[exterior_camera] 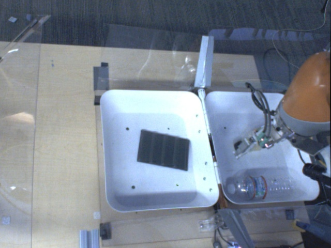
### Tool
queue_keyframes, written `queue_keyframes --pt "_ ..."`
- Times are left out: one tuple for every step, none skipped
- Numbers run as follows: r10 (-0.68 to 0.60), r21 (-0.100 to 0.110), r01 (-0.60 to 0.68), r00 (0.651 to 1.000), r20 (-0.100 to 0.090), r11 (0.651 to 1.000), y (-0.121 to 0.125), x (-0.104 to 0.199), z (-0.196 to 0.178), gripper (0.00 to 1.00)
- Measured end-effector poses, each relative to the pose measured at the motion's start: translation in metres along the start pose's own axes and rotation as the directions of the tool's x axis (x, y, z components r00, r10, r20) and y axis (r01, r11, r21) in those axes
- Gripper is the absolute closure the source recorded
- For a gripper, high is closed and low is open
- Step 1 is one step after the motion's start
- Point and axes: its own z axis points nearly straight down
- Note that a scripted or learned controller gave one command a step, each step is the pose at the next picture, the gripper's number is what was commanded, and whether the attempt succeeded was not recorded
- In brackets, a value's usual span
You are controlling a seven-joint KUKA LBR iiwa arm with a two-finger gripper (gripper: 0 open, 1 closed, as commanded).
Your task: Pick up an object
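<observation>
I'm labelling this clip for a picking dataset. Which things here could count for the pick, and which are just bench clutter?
For the pick:
- clear plastic bottle, lying on its side in the right bin
- dark ridged pad, flat in the left bin
- end effector, over the right bin

Just lying about:
- metal post behind the bins
- cables on the arm

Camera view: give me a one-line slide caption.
End effector hovers in the right bin above a plastic bottle; dark flat pad lies in the left bin.
</observation>
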Motion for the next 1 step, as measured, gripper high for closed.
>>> queue_keyframes --pt "0.079 0.003 -0.079 0.997 -0.002 0.997 0.0437 -0.0197 0.0425 0.00"
